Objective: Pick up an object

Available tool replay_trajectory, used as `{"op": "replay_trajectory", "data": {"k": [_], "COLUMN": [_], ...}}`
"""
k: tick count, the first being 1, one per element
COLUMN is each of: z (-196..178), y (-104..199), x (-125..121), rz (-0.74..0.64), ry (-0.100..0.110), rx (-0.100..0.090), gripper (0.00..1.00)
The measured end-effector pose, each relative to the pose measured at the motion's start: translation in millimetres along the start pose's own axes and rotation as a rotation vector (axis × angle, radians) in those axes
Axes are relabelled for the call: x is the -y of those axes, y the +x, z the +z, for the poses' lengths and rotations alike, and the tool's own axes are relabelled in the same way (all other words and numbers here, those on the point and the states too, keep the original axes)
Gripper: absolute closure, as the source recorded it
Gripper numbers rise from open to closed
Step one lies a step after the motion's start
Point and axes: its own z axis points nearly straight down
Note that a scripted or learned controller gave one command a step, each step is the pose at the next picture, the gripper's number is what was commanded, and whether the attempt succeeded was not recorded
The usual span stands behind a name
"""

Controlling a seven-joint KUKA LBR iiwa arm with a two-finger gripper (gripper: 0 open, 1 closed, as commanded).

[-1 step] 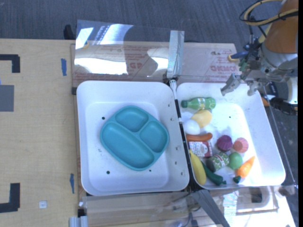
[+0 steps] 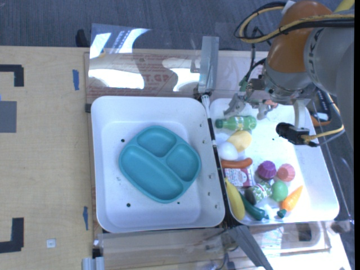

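We are looking into the right bin (image 2: 329,204), where the toy food is crowding together: nearest us, well below the gripper (image 2: 248,107), a banana (image 2: 234,200), a carrot (image 2: 291,198) and a purple ball (image 2: 266,170) are lying packed close, then a sausage (image 2: 237,163), a white egg (image 2: 228,151) and a lemon (image 2: 241,140) are sitting closer beneath it. The green bottle (image 2: 235,122) is lying on its side just under the fingers, so we are judging it the likeliest thing to pick. To do this well, we are advising a straight descent with the fingers straddling the bottle across its narrow width, staying off the bin wall beside it and off the lemon touching it. The gripper is hanging spread apart with nothing between its fingers. The arm (image 2: 298,44) is reaching in from the right, its orange band bending over the bin's far corner, wrist pointing down. Off to the gripper's left, the blue divided plate (image 2: 160,163) is resting in the left bin (image 2: 104,167).
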Motion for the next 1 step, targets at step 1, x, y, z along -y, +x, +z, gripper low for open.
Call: {"op": "replay_trajectory", "data": {"k": [1], "z": [75.9], "y": [-42.7], "x": [-26.4], "rz": [-0.163], "ry": [-0.024], "rx": [0.007], "gripper": [0.0]}}
